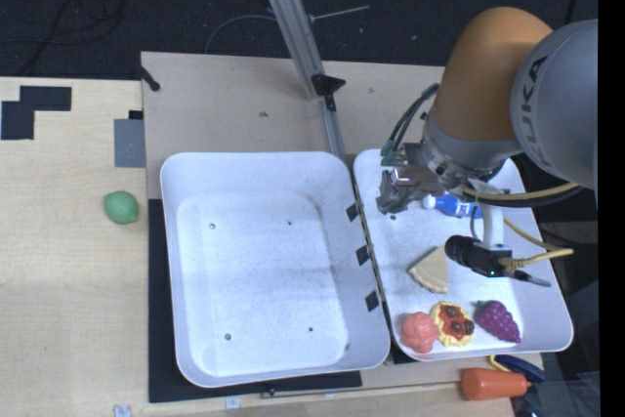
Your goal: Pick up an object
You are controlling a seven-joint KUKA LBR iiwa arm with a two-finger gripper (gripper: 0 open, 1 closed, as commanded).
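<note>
**Pincer hangs over the right bin, toys at its five o'clock**

The gripper (395, 193) hovers above the upper part of the right bin (547, 332); nothing shows between its fingers, and whether they stand wide or narrow I cannot tell; the sandwich wedge (430, 271) lies nearest, toward five o'clock; beyond it, along the bin's lower edge, sit the pink toy (420, 331), pizza toy (454, 323) and grapes (498, 319); a blue object (451, 205) lies at three o'clock.
</note>
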